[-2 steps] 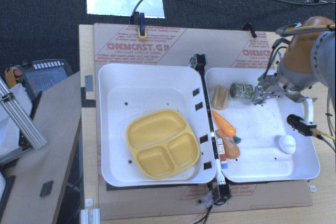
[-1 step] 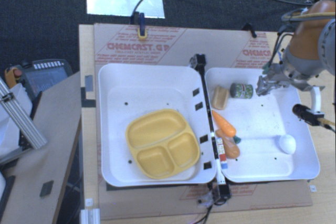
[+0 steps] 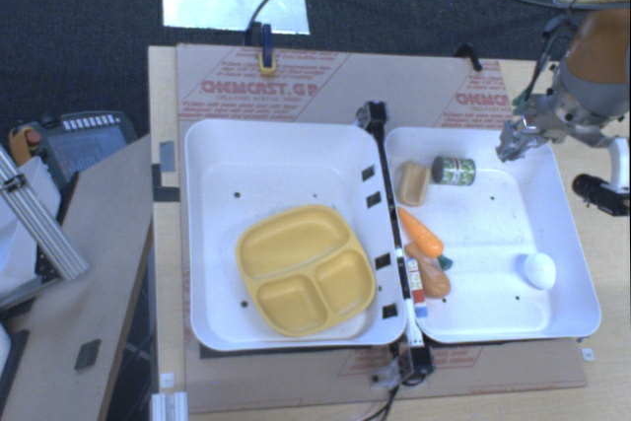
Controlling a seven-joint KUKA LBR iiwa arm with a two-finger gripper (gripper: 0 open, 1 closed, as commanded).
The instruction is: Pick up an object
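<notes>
Two white bins sit side by side on a cardboard-covered bench. Gripper (image 3: pixel 513 141) hovers at the right bin's (image 3: pixel 562 212) upper right rim, carrying nothing. Just left of it and slightly lower lies the can (image 3: pixel 454 171), on its side, long axis running left-right, straight away from the gripper.

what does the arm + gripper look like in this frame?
The arm is grey metal with a rounded orange band above the wrist, and thin dark cables loop around that band. The gripper is a small grey metallic piece at the arm's tip; finer details are too blurred to tell.
</notes>
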